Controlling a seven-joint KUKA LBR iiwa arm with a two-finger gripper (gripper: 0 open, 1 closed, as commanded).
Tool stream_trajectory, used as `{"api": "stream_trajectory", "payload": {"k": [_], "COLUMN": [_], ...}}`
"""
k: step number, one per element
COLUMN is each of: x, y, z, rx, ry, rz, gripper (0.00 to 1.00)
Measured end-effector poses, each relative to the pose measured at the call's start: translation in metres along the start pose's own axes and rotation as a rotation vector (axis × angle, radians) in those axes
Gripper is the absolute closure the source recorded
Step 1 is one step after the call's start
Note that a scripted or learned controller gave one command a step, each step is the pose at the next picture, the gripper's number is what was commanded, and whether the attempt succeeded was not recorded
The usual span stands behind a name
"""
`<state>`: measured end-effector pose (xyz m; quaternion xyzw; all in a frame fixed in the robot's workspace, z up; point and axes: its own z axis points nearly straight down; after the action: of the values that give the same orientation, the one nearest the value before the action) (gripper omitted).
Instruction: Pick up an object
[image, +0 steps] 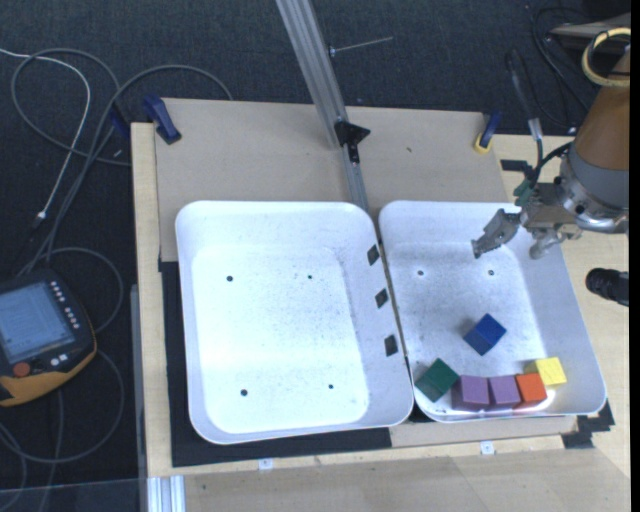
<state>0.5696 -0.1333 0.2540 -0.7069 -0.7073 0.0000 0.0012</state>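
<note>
Over the right bin (560, 290), the robot's hand (518, 238) hovers with fingers spread, gripping nothing: the approach step, by the look of it. Its likeliest target, a blue cube (485, 333), lies alone mid-bin, corners turned diagonally, no long axis. Next: descend, square to its faces.

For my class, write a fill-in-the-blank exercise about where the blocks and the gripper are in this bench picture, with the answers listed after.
1. All the coloured blocks lie in the ______ bin as the camera sees it.
2. The block lying apart from the row, nearer the bin's middle, is ______.
3. At the left end of the row along the near wall sits the ______ block.
4. The gripper hangs over the bin's ______ end, away from the blocks.

Missing words: right; blue; green; far
</note>
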Motion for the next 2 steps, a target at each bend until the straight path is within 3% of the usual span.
{"api": "stream_trajectory", "payload": {"k": [1, 2], "x": [0.014, -0.03], "y": [-0.005, -0.068], "z": [0.029, 0.033], "rx": [0.004, 0.004], "ry": [0.001, -0.001], "rz": [-0.001, 0.007], "gripper": [0.0, 0.0]}}
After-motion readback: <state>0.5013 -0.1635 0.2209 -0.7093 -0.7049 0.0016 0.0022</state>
